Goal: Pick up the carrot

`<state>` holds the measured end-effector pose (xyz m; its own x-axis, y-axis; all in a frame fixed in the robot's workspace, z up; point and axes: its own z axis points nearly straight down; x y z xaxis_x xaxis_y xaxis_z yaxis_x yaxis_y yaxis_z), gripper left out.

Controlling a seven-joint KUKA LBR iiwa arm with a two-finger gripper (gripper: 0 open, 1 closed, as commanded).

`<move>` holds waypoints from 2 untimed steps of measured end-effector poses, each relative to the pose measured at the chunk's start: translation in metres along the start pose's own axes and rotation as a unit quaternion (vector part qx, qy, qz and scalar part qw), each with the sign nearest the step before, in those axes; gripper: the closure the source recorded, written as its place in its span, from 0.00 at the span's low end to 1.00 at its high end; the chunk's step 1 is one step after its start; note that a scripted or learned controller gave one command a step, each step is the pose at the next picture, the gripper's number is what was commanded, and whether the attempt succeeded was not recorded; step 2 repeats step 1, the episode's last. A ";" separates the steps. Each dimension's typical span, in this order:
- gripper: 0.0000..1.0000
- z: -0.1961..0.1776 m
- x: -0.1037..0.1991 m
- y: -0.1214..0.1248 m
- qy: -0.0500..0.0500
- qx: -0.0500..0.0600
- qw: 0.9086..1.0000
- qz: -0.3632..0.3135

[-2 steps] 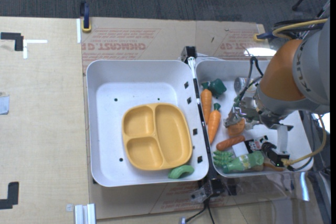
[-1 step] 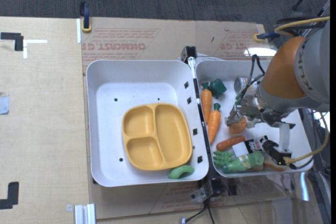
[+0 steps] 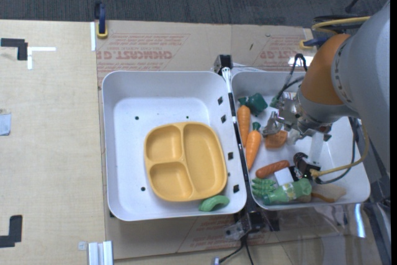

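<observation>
Two orange carrots with green tops lie along the left wall of the right bin (image 3: 347, 195): one carrot (image 3: 244, 123) further back, a second carrot (image 3: 253, 146) just in front of it. My gripper (image 3: 275, 126) hangs low in the middle of that bin, a little to the right of both carrots. Directly under it sits a small orange piece (image 3: 276, 139); whether the gripper touches it is unclear.
In the right bin there are also a red-orange sausage-like piece (image 3: 273, 169), a dark green item (image 3: 254, 102) at the back and a light green toy (image 3: 280, 191) at the front. The left bin (image 3: 124, 133) holds a yellow divided plate (image 3: 185, 161) and a green pod (image 3: 214, 202).
</observation>
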<state>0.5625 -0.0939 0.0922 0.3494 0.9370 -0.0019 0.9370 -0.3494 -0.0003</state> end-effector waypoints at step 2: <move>1.00 -0.099 0.100 -0.043 0.000 0.001 0.999 0.050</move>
